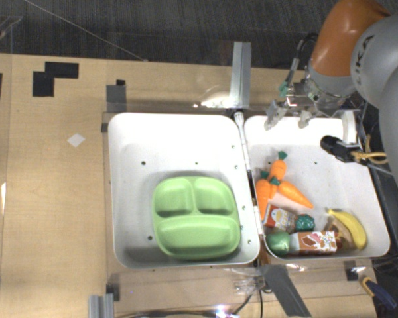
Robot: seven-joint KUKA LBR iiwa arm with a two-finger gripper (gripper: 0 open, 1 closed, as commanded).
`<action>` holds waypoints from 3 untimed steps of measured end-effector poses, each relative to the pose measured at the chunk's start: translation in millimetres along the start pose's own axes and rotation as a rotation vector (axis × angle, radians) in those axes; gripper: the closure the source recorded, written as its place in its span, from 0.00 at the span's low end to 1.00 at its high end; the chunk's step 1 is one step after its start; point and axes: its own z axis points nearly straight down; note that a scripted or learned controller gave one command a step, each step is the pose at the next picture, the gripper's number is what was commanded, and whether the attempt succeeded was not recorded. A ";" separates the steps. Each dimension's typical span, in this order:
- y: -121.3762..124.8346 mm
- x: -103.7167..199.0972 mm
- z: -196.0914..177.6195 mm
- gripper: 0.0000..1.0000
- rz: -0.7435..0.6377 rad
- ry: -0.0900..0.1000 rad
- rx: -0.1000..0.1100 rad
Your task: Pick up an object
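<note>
Bench, two bins | gripper (288,115) fingers apart, empty, above right bin's (358,197) far rim | you should descend squarely over carrot (293,191).

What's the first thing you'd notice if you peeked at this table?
Probably the big green divided plate, alone in the left bin. Next, the heap of toy food at the near end of the right bin: orange carrots and a yellow banana. The gripper hangs open over that bin's far edge, holding nothing.
</note>
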 end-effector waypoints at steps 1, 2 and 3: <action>-47.8 -30.9 92.7 0.00 -0.075 0.001 -0.001; -48.3 -50.3 100.7 0.00 0.175 0.001 -0.005; -84.4 -24.4 99.0 0.00 0.099 0.000 -0.009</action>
